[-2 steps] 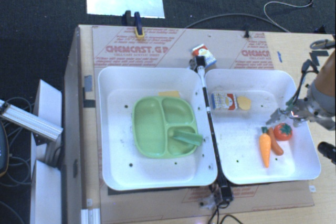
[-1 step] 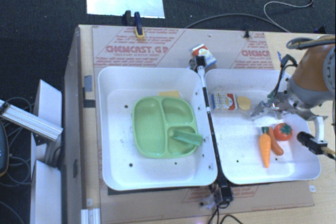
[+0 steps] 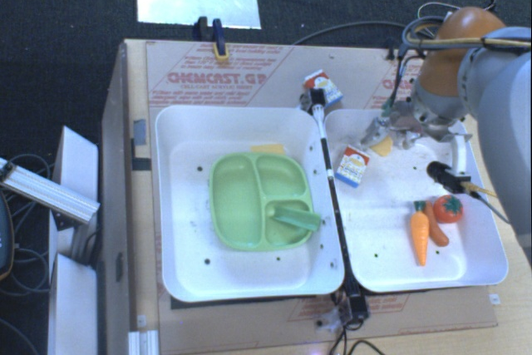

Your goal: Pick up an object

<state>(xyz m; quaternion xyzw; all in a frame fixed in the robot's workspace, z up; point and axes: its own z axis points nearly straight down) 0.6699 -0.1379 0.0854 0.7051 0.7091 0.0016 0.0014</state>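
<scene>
My gripper (image 3: 376,134) hangs low over the back left part of the right bin (image 3: 480,266). A small yellow wedge (image 3: 382,147) lies right beside it, touching or just under its tip. A white, red and blue carton (image 3: 352,165) leans a little to the front left of the gripper. Further toward the front lie an orange carrot (image 3: 420,237), a red tomato (image 3: 448,209) and a short brown-orange piece (image 3: 436,232) between them. Nothing is seen held in the gripper.
The left bin (image 3: 179,262) holds a green divided plate (image 3: 249,195) with a green utensil (image 3: 295,218) on it, and a yellow slip (image 3: 267,150) behind the plate. A second small carton (image 3: 321,87) stands on the bench behind the bins' shared wall.
</scene>
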